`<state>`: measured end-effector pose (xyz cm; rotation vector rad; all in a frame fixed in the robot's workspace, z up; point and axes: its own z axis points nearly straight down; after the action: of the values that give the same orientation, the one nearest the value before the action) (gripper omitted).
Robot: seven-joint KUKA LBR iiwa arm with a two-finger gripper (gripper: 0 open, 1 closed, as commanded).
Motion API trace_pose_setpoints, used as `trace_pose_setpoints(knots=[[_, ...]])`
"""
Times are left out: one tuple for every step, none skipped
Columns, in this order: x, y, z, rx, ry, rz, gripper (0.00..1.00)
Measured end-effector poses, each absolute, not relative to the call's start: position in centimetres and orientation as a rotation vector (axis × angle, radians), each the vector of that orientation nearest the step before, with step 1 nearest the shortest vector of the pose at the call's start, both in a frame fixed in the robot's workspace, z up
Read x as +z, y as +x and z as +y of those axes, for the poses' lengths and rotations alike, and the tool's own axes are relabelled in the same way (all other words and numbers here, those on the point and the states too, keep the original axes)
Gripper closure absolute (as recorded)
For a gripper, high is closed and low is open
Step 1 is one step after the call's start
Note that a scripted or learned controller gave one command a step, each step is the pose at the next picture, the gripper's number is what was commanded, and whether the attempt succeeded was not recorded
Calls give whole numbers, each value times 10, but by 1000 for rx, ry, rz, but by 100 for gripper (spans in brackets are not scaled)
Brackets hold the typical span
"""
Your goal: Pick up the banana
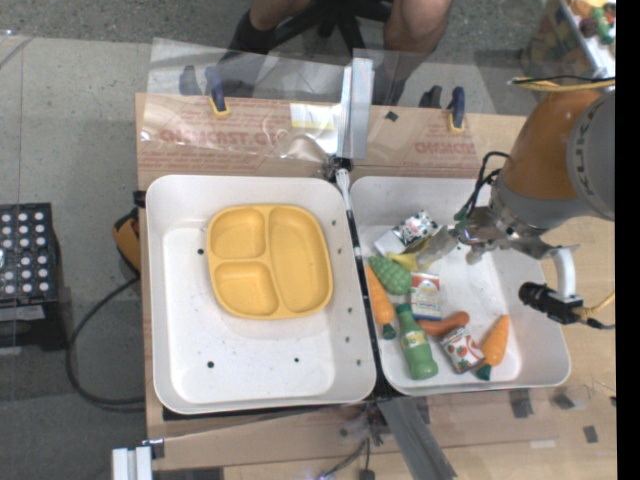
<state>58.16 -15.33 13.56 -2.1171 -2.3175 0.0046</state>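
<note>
The bench (pixel 250 128) carried two shallow white bins side by side. The left bin (pixel 190 368) held a yellow divided plate (pixel 270 260), set toward its upper middle, with three compartments. The right bin (pixel 540 363) held a cluster of toy food along its left and lower parts.

The grey arm (pixel 560 158) reached in from the right, its orange band broad above the wrist, and bent down over the upper middle of the right bin. The gripper (pixel 432 250) pointed leftward and down toward the clutter; whether it was spread or closed could not be told, as the tip merged with the objects beneath it.

The banana (pixel 401 262) lay just beside the gripper tip, a small yellow shape partly hidden between a green leafy item (pixel 392 276) and a black-and-white packet (pixel 415 229). Below sat a green bottle (pixel 414 346), a long carrot (pixel 379 298) by the bin's left wall, a second carrot (pixel 494 340) to the right, and a small red-and-white carton (pixel 426 295).
</note>
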Motion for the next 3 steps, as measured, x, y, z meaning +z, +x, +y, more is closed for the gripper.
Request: trace_pose_setpoints(knots=[[92, 590, -96, 5, -2045, -2386, 0], [102, 590, -97, 3, -2050, -2383, 100], [102, 590, -97, 3, -2049, -2383, 0]])
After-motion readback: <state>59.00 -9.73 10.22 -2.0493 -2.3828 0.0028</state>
